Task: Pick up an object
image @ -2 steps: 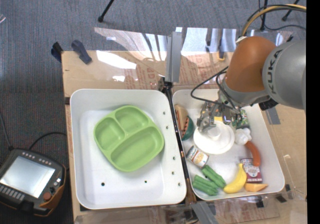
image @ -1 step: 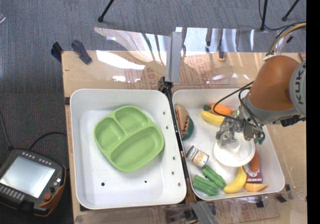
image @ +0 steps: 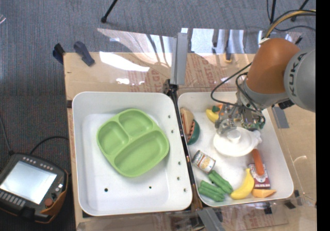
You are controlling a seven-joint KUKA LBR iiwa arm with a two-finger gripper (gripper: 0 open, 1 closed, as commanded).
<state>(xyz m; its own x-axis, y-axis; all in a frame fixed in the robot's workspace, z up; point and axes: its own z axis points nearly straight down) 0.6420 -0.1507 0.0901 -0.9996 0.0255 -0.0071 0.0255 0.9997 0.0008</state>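
Two bins are sitting side by side under me; I am hanging over the right bin (image: 284, 170), low over its far half, with my gripper (image: 238, 120) pointing down into the clutter

Jaw state: I cannot tell how far apart they are standing. The wrist hardware and cables are crowding the view, and nothing is showing clearly between them. I am not logging a grasp

Objects, placed relative to the jaws:
- white bowl (image: 236, 143): directly beneath, seemingly just under the tips; contact not resolvable
- small yellow piece (image: 212, 115): just beside, toward the left bin
- burger (image: 189, 125): further that way, lying against the wall between the bins
- small can (image: 204, 162): on the near side, toward the left bin, lying on its side
- green pieces (image: 215, 185): beyond the can, at the near edge
- banana (image: 244, 185): near side, well apart
- red and white item (image: 258, 163): near side, just past the bowl's rim
- orange slice (image: 263, 192): at the near edge, next to the banana

The left bin (image: 85, 183) is holding a green divided plate (image: 133, 142), well apart from me across the dividing wall

Progress, as a judgement: approach seems about done, since I am sitting right over the bowl, the likeliest target. Closing, confirming hold and lifting are all left. Every object is resting on the bin floor; nothing is raised. Risk: the bowl is wide and smooth, so the jaws may be slipping off its rim
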